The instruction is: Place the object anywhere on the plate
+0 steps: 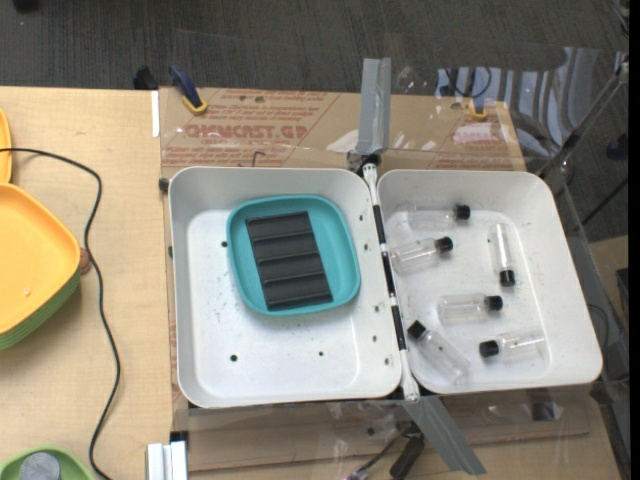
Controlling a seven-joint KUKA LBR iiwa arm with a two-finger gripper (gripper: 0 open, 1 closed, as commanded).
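The vials point(470, 278) lie scattered in the right bin point(560, 268); the plate point(345, 258) sits to their left, across the divider. Pincer state: cannot tell.

Wooden bench point(110, 368) under two white bins point(200, 358), a black cable point(100, 298), yellow dishes point(30, 268).

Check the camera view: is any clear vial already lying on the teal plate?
No: the teal plate bears a black ridged insert, while the clear vials lie in the right bin.
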